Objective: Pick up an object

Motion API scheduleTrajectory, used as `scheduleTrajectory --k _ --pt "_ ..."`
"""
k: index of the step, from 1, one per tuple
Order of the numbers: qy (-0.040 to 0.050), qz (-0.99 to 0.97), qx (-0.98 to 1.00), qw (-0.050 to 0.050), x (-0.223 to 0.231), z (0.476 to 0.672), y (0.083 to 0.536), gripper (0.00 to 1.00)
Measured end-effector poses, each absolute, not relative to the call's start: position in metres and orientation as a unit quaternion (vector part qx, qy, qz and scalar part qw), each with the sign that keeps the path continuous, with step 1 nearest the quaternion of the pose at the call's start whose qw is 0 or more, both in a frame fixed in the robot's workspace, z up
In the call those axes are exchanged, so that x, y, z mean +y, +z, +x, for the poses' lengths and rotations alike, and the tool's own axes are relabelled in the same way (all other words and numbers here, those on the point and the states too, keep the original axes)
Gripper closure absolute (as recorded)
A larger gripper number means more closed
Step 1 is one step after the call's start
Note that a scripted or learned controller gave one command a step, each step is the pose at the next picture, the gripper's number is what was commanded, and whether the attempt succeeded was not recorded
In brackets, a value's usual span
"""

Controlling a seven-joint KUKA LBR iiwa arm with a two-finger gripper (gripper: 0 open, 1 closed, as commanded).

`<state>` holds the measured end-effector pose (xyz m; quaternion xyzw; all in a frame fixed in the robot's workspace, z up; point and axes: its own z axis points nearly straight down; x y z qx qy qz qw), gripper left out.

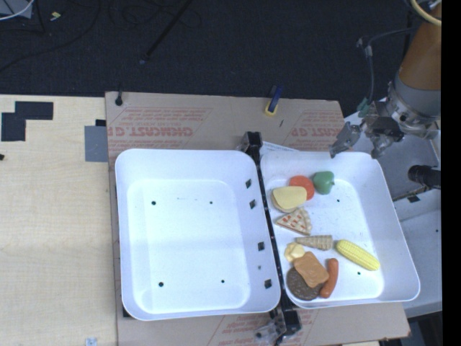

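End effector (pixel 362 141) spread open and holding nothing over right bin's (pixel 392 215) far edge, yellow corn (pixel 357 254), green pepper (pixel 324 182), red tomato (pixel 302 186) in bin

Pale wood bench (pixel 50 229), dark floor (pixel 216 34) behind.

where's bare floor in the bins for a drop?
Left bin: whole floor bare. Right bin: bare strip along the right wall, beside the green pepper and corn. Crowded along its left wall, down to the sausage.
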<state>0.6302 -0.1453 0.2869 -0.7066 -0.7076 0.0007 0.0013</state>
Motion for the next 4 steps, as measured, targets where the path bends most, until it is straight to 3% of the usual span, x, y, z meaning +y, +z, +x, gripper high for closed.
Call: scheduleTrajectory --k 1,2,3,4 --pt "0.0043 -0.706 -0.708 0.007 -0.107 0.631 0.121 0.00" --pt "0.0008 -0.707 -0.707 0.001 -0.149 0.619 0.089 0.00" --pt "0.0013 -0.706 -0.709 0.003 -0.083 0.644 0.086 0.00" --pt "0.0026 -0.707 -0.707 0.004 -0.080 0.575 0.087 0.00"
